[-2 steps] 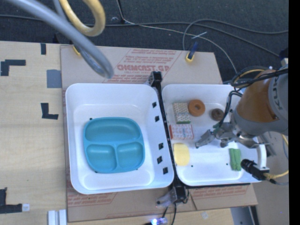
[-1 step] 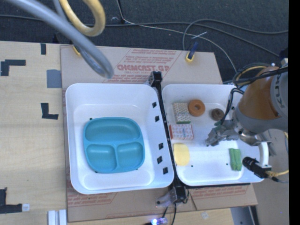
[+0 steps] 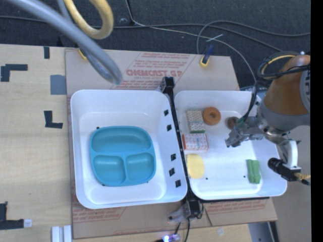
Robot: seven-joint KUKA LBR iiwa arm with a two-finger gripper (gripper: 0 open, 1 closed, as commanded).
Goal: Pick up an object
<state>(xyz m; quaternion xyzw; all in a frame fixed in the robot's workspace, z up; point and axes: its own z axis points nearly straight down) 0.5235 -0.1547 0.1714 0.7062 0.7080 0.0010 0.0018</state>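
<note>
The right bin [image 3: 222, 188] holds several small objects. An orange ring [image 3: 211, 116] lies near the back, beside a pale patterned box [image 3: 195, 120]. A red-and-white box [image 3: 195, 141] sits just in front of that box, with a yellow lump [image 3: 195, 166] nearer the front. A green block [image 3: 253, 170] lies at the front right. A small brown piece [image 3: 232, 121] sits right of the ring. My gripper [image 3: 235, 137] hangs low over the bin's middle, just in front of the brown piece, with bare white floor under it.
The left bin [image 3: 81, 135] holds a blue divided tray [image 3: 122, 154]. A black divider [image 3: 174, 140] runs between the bins. The arm's orange band and grey body [image 3: 285, 97] cover the right bin's far right side. Grey and yellow hoses [image 3: 86, 14] cross the upper left.
</note>
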